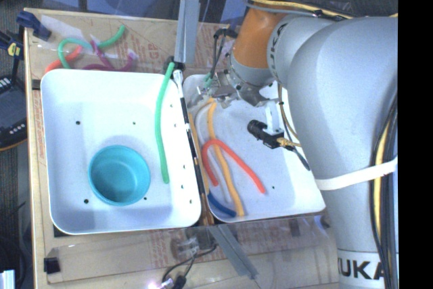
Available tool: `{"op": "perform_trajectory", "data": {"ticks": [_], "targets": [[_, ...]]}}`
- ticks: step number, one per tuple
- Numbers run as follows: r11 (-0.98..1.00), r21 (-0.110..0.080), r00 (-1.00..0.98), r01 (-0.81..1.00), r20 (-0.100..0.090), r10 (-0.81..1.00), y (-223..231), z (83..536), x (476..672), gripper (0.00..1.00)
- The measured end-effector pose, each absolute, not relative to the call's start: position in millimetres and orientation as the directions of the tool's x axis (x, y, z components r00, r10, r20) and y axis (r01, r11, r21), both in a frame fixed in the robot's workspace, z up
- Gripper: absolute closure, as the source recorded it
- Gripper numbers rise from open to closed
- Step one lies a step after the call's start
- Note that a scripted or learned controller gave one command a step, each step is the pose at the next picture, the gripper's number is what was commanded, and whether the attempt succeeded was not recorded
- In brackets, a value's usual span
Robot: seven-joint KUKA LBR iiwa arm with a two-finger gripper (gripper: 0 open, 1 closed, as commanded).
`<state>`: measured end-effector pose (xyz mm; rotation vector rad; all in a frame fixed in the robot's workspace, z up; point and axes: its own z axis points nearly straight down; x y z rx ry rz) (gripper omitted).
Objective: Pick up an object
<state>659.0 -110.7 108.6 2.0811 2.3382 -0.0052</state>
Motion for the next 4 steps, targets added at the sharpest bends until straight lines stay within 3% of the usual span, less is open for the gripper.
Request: {"op": "perform_trajectory", "data": {"ticks": [1,2,3,4], "targets": [[0.118,0.006,-0.118,0.993,-0.01,0.993,-110.0,118.9,659.6,1.0],[0.118,0.006,-0.118,0.993,-0.01,0.993,-109.9,118.8,659.5,0.0],[0.14,0.012,-0.14,0.99,-0.005,0.99,-116.7,100.8,661.0,0.0],[0.142,0.011,-0.142,0.99,-0.003,0.99,-115.8,111.1,661.4,1.0]]}}
